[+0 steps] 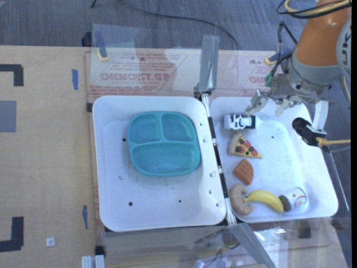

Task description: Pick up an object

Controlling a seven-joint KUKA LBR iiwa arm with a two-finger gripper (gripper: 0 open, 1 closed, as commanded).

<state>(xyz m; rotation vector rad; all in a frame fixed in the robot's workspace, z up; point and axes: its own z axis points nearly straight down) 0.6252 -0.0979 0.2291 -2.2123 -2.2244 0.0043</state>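
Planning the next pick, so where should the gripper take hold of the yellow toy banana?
Probably at the middle of the yellow toy banana, from straight above, fingers closing across its narrow width. Its ends are crowded by a tan pastry piece and a white can.

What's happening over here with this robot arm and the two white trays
The arm's gripper hovers over the right bin, near its far edge, just above a small black and white item. Nothing is held. Also in that bin are a toy pizza slice, a banana and other small toys. The left bin holds a teal divided plate.
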